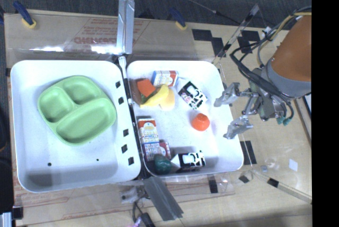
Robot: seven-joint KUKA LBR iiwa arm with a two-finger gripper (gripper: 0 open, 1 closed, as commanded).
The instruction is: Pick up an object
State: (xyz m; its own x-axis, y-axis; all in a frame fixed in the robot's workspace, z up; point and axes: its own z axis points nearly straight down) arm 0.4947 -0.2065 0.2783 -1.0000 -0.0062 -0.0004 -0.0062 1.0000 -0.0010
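Here we list what we see.
Surface (175, 35): pale wood-toned board under both bins, with black square marks.
Left bin (21, 115): shallow white plastic, rounded corners; holds a light green plate (77, 109), smooth, with three compartments.
Right bin (225, 141): same white plastic, holding the objects to pick.
Orange ball (201, 122): small, round, matte, lying apart from the rest near the right wall.
Yellow piece (163, 97): curved, banana-like, touching a red-orange item and a small carton (164, 78).
Juice carton (150, 137): flat rectangular box along the left wall.
Black-and-white items (192, 94): patterned, blocky; another by the near wall.
Gripper (230, 113): metal fingers spread apart, pinching nothing, over the bin's right rim.
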